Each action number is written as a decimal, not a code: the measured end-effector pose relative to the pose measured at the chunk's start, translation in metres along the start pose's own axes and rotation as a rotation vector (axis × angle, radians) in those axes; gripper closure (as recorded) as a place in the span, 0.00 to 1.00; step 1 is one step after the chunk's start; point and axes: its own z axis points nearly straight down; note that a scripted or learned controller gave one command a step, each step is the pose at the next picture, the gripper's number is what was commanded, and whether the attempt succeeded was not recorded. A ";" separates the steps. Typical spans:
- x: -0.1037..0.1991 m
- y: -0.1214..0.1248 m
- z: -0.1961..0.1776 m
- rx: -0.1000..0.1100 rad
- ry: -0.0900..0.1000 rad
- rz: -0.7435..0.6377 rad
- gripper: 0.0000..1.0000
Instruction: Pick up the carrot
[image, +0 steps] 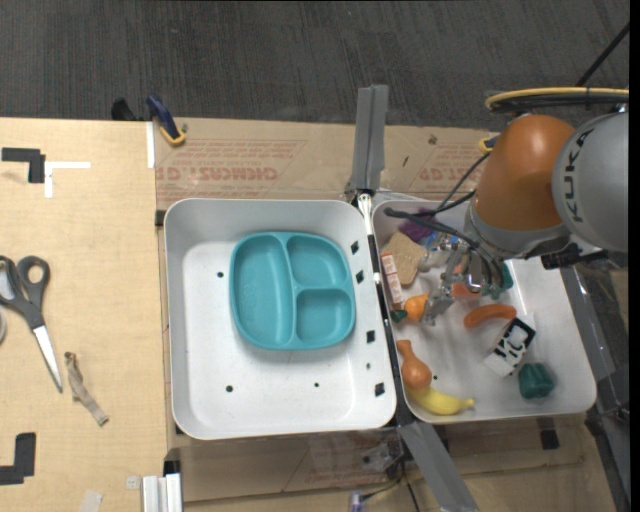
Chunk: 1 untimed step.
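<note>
The carrot, a short curved orange piece, lies in the right bin near its middle. My gripper hangs low over that bin, just left of and slightly above the carrot, under the grey arm with its orange band. A small red-orange bit shows right at the gripper; I cannot tell what it is or whether it is touched. Nothing is seen lifted off the bin floor.
Around the gripper lie a small orange piece, a tan packet, a purple item, an orange-brown gourd shape, a banana, a black-and-white box and a green block. The left bin holds a teal divided plate.
</note>
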 end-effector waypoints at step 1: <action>0.023 -0.005 0.002 0.000 0.005 0.169 0.00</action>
